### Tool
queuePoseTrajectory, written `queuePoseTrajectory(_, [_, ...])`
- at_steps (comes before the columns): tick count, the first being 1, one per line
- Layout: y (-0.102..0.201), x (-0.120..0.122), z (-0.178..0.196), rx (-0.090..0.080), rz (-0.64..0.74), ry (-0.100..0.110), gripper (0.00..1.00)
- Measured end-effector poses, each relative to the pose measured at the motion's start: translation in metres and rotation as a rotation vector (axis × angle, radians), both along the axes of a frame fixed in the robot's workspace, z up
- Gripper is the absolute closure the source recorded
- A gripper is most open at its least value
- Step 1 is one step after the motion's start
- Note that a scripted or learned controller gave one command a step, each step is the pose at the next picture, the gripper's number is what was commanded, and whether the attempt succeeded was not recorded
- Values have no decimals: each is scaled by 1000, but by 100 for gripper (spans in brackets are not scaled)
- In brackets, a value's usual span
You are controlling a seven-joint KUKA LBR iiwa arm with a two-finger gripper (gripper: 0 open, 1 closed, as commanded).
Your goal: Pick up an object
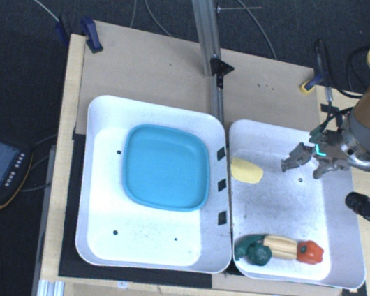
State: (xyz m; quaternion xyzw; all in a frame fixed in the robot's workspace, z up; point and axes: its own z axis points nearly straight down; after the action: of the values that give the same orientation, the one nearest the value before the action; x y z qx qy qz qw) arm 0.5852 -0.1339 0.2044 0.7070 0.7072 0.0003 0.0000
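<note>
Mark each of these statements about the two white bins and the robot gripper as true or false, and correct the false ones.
1. The square blue plastic plate lies in the left white bin. True.
2. The pale yellow rounded object lies on the blue plate. False: it lies in the right white bin, near its left wall.
3. The gripper hangs above the right bin with nothing between its fingers. True.
4. The red, tan and green toy pieces lie at the right bin's far edge. False: they lie along its near edge.

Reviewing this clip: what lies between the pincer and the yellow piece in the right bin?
Nothing. In the camera view the pincer hangs over the right bin, and the stretch to the yellow piece is bare, speckled white floor.
</note>
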Motion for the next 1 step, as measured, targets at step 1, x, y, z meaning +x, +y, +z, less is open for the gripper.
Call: queuePoseTrajectory(1, [0,0,0,0,0,0,0])
